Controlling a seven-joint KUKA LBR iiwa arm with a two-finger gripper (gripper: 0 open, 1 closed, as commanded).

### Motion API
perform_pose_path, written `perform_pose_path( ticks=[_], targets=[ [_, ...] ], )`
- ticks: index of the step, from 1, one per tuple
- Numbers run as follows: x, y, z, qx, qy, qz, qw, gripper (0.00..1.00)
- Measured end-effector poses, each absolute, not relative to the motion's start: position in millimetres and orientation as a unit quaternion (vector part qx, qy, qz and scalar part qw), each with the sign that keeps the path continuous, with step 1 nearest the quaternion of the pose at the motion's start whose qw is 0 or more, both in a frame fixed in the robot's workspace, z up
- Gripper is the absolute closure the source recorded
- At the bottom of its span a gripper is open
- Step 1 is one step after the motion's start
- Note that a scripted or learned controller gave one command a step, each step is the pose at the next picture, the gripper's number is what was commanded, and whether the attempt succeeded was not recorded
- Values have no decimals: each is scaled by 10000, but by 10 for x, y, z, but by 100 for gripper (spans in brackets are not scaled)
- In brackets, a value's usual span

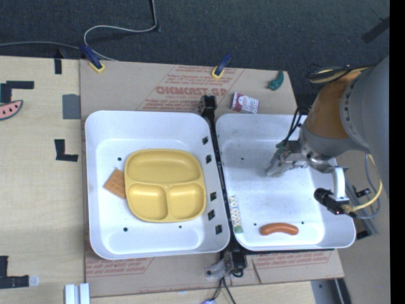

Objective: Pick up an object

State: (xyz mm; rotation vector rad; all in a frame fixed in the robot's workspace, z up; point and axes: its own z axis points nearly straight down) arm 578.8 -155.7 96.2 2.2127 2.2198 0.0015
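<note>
Cardboard [183,90] underlies two white bins [101,189] (dark carpet [253,18] beyond); the end effector [278,164] hovers, its opening unreadable.

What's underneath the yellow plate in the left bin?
A tan, cracker-like piece pokes out from under the left edge of the yellow divided plate in the left bin. The plate covers the rest of it and hides the bin floor beneath.

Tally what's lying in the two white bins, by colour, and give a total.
Yellow: 1, the divided plate in the left bin.
Tan: 1, the cracker tucked under the plate's left edge.
Orange-red: 1, the sausage in the right bin.
Total: 3
</note>
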Motion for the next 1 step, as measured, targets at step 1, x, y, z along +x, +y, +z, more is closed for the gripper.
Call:
perform_pose_path(
  ticks=[1],
  targets=[
    [5787,-1557,961,7060,7082,3,36,0]
  ],
)
